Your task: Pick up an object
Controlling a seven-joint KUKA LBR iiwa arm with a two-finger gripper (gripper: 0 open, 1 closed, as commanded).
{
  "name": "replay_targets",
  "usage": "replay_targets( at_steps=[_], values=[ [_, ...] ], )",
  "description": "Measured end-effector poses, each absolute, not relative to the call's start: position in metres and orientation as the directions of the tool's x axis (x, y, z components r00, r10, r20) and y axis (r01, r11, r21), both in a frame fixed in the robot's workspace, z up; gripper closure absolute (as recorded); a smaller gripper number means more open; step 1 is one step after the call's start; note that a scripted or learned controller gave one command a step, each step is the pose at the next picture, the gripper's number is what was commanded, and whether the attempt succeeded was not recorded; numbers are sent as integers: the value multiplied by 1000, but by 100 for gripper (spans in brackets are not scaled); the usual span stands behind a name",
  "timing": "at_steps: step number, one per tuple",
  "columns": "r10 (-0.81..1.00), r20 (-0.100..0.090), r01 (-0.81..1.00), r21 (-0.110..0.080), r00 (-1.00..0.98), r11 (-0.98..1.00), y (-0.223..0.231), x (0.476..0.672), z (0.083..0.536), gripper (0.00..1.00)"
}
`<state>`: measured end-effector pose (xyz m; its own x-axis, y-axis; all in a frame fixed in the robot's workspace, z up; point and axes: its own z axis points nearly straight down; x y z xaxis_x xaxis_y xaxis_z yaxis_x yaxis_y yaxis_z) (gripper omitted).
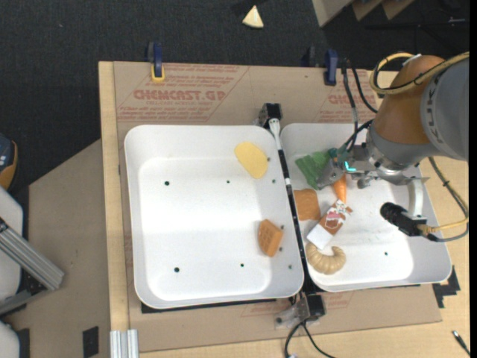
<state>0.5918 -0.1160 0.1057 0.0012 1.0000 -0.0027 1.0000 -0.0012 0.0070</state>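
Grey cylindrical metal arm segment [449, 107], smooth and matte, broad at the frame's right side. Glossy orange rounded band [403, 103] next to it, bulging like a dome, with a soft highlight on top. Below that, a grey ring-shaped wrist flange [395, 155] with a lighter silver rim. Small teal-lit indicator [348, 165] glowing at the flange's left side. Thin yellow cable [387, 64] looped over the orange band, alongside thin black cables [350, 95] trailing down toward the wrist. Black rounded fitting [399, 218] jutting out lower down, tied to a pale grey bracket [417, 198] and a further cable.
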Motion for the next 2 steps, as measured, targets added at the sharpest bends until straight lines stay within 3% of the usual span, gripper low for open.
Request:
replay_targets(
  at_steps=[1, 2],
  values=[
    [1000, 0, 1000, 2, -2, 2, -103, 607, 93, 0],
    [1000, -3, 1000, 9, -2, 2, -111, 661, 136, 0]
  ],
)
